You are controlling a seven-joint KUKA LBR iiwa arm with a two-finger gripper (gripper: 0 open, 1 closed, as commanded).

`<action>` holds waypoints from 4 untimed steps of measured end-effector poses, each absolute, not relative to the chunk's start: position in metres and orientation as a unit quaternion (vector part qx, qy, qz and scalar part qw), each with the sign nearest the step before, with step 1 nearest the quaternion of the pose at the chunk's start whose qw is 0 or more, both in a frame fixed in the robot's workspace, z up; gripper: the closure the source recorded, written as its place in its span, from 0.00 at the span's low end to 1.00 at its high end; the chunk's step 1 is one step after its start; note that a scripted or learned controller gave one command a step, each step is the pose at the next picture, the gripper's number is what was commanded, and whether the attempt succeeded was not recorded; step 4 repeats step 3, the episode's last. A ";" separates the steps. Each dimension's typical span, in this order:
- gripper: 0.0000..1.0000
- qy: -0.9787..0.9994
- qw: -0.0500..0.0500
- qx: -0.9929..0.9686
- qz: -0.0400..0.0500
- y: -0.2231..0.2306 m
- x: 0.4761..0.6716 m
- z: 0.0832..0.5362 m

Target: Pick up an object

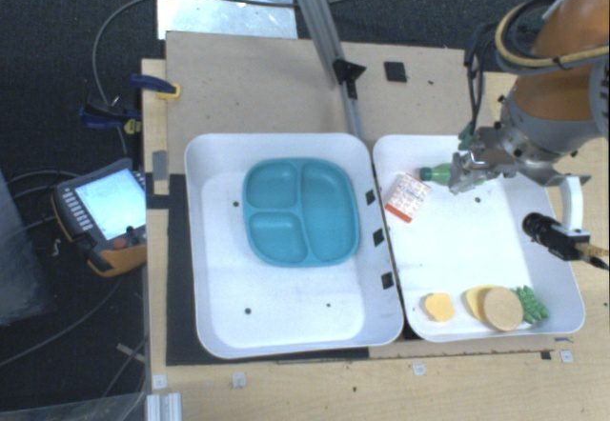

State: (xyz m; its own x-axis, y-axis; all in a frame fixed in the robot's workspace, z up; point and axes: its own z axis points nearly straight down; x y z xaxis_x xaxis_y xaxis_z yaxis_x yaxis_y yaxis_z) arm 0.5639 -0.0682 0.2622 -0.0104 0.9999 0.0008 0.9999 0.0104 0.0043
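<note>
Jaws, whose spread cannot be told, are pictured close beside a small green object [435, 174] just right of the red-and-white packet [405, 196], and it could be knocked aside by an off-centre closing.

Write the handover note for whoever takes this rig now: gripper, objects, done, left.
Gripper: over the far part of the right white bin, beside a small green-capped object; a hold cannot be confirmed.
Same bin: red-and-white packet to the left; yellow round piece, tan disc, green leafy piece along the near edge.
Left white bin: teal divided plate.
Done: nothing visibly lifted.
Left: grasp and lift one object.
</note>
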 end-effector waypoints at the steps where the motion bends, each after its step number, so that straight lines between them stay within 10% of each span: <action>1: 1.00 0.711 0.001 0.704 0.001 -0.022 0.580 0.253; 4: 1.00 0.710 0.000 0.704 0.001 0.074 0.597 0.248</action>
